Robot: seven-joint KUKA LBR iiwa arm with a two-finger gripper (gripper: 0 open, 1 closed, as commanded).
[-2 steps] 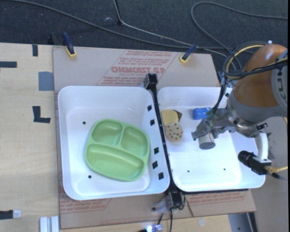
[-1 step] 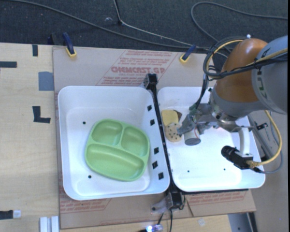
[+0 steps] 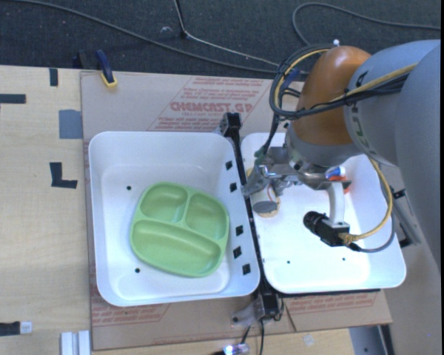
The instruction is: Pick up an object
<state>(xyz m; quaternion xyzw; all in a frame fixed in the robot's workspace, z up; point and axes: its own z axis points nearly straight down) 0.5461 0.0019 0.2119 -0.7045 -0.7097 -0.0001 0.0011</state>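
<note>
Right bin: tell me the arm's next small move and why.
Probably lower the tool a little onto the small tan object directly beneath it. The tool hangs at the right bin's left wall, just above that object; whether anything is gripped cannot be told.

A green divided plate [image 3: 180, 229] lies in the left white bin [image 3: 107, 161], left of centre frame. Both bins rest on printed cardboard [image 3: 207, 102] over a wooden bench [image 3: 29, 220]. Black cables [image 3: 207, 46] cross the dark floor along the top.
</note>
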